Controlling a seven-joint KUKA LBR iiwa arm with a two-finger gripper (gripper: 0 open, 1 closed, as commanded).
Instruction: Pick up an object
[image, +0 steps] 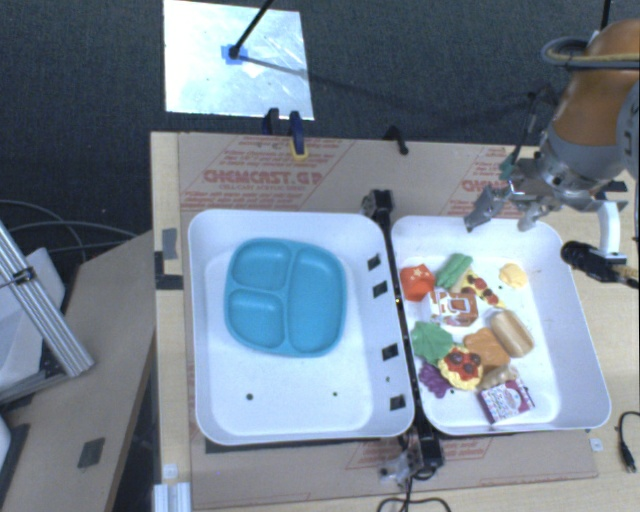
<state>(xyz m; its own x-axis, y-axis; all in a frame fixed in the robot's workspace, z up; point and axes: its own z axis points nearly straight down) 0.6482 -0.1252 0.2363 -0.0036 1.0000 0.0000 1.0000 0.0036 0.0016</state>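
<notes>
Nearest lies the maroon snack packet (504, 402), at five o'clock in the right white bin (583, 330). With my two-finger gripper (503, 212) spread empty at twelve o'clock, I'd descend squarely over it.

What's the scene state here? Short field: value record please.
arm: enters from right, gripper above far edge of right bin, fingers spread, nothing between them
left bin: holds blue divided tray
right bin contents: pile of toy food, including red block, green piece, hot dog bun, pizza slice, purple grapes, small carton
task status: no object picked yet
</notes>
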